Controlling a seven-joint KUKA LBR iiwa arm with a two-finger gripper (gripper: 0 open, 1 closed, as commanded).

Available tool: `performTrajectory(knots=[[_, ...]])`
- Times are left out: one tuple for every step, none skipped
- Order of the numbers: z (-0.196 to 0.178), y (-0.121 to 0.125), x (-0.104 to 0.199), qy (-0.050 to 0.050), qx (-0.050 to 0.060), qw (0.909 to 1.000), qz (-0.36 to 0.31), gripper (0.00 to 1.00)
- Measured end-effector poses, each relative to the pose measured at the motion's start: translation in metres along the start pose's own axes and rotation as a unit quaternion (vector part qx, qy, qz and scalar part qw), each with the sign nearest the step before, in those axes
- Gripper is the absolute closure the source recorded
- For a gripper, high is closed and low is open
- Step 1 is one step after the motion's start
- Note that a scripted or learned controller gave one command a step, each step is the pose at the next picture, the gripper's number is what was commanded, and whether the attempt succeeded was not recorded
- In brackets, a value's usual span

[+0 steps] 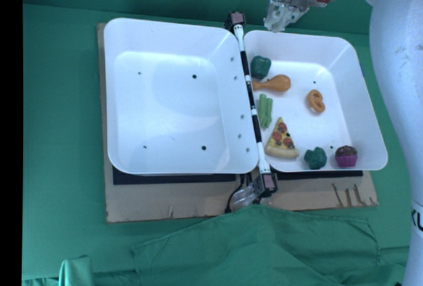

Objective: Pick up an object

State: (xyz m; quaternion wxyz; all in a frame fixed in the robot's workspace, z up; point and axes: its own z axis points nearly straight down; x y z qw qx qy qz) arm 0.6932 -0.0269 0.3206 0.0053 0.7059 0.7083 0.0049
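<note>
Early stage: my gripper (277, 24) hangs above the right bin's (370, 139) far rim, nothing between its fingers, while pepper (260, 66), drumstick (274, 84), pretzel (315, 101), pizza (282, 140) and cupcake (346, 156) lie unpicked inside; descent, grasp and lift remain.

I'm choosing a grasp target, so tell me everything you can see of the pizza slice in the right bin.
The pizza slice looks like a plastic toy: a flat yellow wedge with red round toppings and a paler crust edge. It lies flat on the floor of the right bin, near the front left, its tip pointing to the back and its crust to the front. Its tip comes close to the green beans; contact is unclear. The gripper hangs over the bin's back rim, well away.
</note>
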Motion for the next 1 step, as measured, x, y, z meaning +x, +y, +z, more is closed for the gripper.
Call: performTrajectory(knots=[[0.0019, -0.0033, -0.0035, -0.001, 0.005, 1.0, 0.003, 0.0]])
